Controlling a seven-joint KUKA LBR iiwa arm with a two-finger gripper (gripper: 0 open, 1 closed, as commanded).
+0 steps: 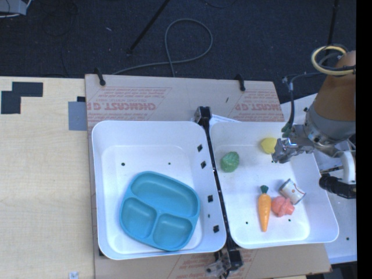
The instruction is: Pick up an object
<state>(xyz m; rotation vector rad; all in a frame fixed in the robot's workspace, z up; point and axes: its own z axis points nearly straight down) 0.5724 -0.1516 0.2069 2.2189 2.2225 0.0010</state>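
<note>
The right bin (314, 228) holds a yellow lemon-like object (267, 145), a green round object (230, 161), an orange toy carrot (264, 209), a pink lumpy object (282, 207) and a small grey-white can (291, 190) lying beside the pink one. My gripper (282, 150) reaches in from the right and hovers just right of the yellow object, close to it. I see nothing held in the gripper.
A blue divided plate (160, 210) lies in the left bin (107, 138). A black divider (210, 173) with clips separates the two bins. Cardboard lies under both bins. The arm's orange and grey body (334, 106) hangs over the right bin's far right corner.
</note>
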